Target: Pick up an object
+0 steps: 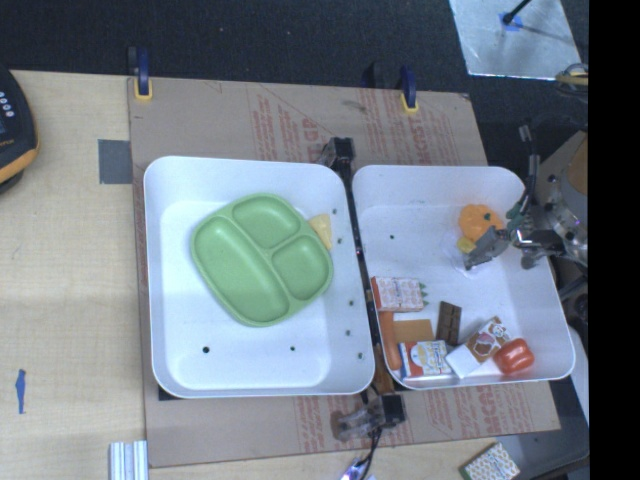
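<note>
Tan wooden surface (70,298) carries a brown cardboard sheet (300,123), clamped at the far edge by two blue-and-yellow clips (142,73), with dark floor behind. Two shallow white plastic bins sit side by side on the cardboard.

Pincer (478,256) reaches in from the right over the right bin (430,183), low near its right-centre. Its dark fingers point left; can't tell whether they're spread or pressed together, the tips are too small and blurred. Nothing visibly sits between them.

Closest item: orange rounded toy (474,219), just behind and beside the fingertips; contact can't be judged.

Toward the near side of the right bin is a loose cluster:
- small pink-and-white printed packet (398,293), by the left wall
- flat brown rectangular card (413,329), just below the packet
- dark brown chocolate-like bar (449,321), right of the card
- small white printed box with red and blue marks (429,359), at the near wall
- small brown-and-white carton (485,339), touching a red-orange rounded object (515,357) in the near right corner

Left bin (180,358) holds a light green three-compartment plastic plate (262,259), lying flat, roughly centred. A pale yellow piece (321,229) peeks out from under its right edge.

Off the cardboard: a black-and-yellow device (14,128) at the left edge.
</note>
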`<action>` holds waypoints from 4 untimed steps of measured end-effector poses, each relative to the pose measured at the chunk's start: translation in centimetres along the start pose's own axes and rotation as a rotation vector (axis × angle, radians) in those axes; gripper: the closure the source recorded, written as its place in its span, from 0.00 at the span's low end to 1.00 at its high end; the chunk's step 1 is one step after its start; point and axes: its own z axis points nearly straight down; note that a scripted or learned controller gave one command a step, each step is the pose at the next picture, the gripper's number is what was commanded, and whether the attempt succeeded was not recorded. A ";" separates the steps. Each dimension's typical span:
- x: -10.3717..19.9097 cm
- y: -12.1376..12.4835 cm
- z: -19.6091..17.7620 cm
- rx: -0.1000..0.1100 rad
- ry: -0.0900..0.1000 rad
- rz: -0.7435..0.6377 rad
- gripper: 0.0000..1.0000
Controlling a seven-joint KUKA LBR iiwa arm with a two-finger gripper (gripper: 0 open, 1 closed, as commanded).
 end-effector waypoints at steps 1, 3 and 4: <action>-3.0 5.6 3.9 -0.005 -0.004 -0.004 0.00; -3.2 5.0 12.8 0.006 0.001 0.000 0.00; -5.0 10.9 12.6 -0.004 -0.001 -0.001 0.00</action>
